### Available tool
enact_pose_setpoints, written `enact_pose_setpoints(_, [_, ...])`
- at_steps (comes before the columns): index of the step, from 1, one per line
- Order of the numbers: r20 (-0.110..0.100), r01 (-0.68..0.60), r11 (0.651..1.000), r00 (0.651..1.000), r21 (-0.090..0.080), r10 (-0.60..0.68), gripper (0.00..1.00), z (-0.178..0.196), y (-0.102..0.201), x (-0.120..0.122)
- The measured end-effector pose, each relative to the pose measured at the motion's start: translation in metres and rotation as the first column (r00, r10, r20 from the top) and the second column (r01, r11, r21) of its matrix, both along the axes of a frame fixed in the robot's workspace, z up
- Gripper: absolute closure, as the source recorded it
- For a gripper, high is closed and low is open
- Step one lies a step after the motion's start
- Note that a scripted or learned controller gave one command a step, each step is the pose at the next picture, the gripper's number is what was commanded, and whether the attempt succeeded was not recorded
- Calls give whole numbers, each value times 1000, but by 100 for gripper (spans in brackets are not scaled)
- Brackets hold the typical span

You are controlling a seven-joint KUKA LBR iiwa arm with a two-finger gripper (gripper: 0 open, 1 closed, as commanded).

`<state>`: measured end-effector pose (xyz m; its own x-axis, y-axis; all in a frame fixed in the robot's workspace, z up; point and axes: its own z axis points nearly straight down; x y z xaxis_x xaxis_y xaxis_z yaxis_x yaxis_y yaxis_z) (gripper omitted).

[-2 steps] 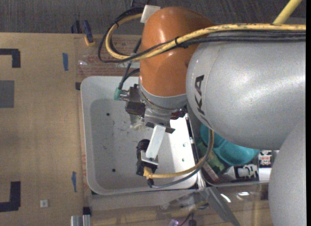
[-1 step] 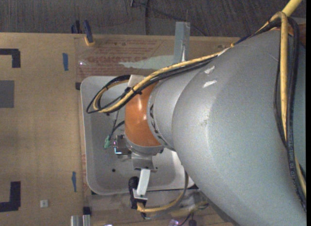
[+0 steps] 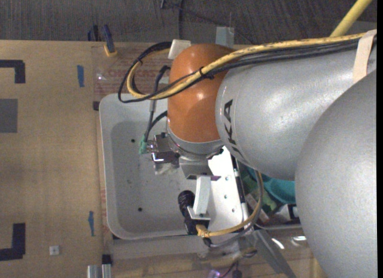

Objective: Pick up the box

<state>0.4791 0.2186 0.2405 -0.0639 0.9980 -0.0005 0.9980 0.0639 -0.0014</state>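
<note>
Hanging over the white bin (image 3: pixel 119 169), the tool (image 3: pixel 157 154), grip state unclear; box hidden

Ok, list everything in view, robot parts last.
bin: one, white, centre-left under the arm
bench: one, tan, left half
blue tape: a few strips, on the bench by the bin
black marks: several, bench's left edge
teal item: one, right of the bin, mostly hidden
yellow cable: one, along the arm
arm: one, grey with orange band, from the right
gripper: one, over the bin, fingers hidden
</note>
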Motion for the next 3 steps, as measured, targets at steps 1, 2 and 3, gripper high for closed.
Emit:
enact_pose_setpoints(1, [1, 50, 999, 999, 0, -50, 100, 194, -20, 0])
enact_pose_setpoints(2, [-1, -55, 999, 999, 0, 55, 100, 11, -4, 0])
enact_pose_setpoints(3, [2, -80, 997, 997, 0, 80, 100, 148, -27, 59])
